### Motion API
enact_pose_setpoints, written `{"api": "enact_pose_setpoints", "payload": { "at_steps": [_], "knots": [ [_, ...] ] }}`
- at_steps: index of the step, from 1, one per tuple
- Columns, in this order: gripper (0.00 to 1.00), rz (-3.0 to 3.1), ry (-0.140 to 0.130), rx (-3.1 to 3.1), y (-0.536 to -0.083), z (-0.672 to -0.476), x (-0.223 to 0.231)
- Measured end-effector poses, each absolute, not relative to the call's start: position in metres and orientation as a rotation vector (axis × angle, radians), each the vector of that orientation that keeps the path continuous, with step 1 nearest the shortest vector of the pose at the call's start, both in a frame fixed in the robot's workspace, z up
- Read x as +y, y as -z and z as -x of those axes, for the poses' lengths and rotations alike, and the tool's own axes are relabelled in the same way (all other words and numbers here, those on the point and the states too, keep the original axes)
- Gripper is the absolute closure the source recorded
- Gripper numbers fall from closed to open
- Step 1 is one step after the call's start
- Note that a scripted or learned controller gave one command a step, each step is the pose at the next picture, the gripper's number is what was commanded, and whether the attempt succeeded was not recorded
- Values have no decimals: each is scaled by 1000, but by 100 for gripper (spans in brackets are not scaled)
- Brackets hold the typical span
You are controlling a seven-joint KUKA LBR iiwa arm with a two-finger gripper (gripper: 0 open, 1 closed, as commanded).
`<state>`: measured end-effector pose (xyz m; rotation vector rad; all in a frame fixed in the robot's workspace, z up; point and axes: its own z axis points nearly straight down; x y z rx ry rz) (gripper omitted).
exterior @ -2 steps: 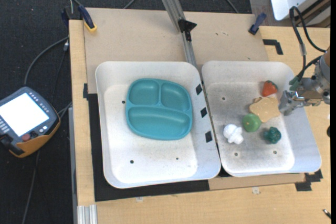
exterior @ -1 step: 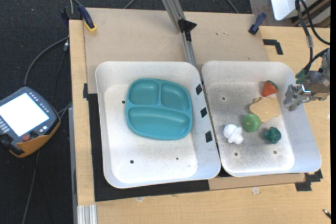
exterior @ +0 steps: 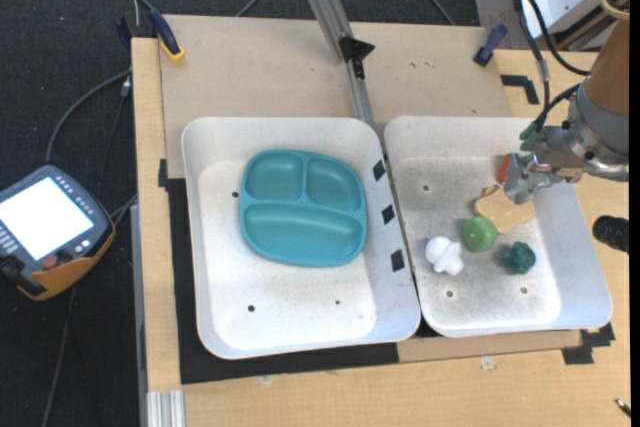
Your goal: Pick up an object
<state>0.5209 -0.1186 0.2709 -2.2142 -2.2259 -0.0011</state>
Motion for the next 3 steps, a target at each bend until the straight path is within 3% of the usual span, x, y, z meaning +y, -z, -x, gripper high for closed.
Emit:
{"api": "enact_pose_setpoints", "payload": {
  "at_steps": [3],
  "knots": [
    [100, 2213, 1, -2227, -243, -567, 34]
  ]
}}
